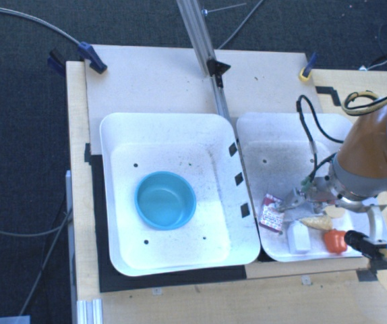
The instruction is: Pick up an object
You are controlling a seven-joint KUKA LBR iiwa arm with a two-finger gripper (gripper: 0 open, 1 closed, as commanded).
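Observation:
My gripper point(296, 202) is low in the right bin point(274, 140), near its front. It hangs just right of a small red and white packet point(271, 214) that lies by the bin's left wall. In front of the gripper lie a white block point(299, 238), a pale yellow piece point(315, 223) and an orange object point(335, 241). Whether the gripper touches the packet cannot be made out. The arm's orange band point(372, 147) and grey wrist point(355, 184) cover the right part of this bin.
A blue bowl point(166, 200) sits upright in the left bin point(160, 130). A metal pole point(197, 25) slants down to the ridge between the bins. Black cables point(306, 123) loop over the right bin's back. Clamps hold the board's far corners.

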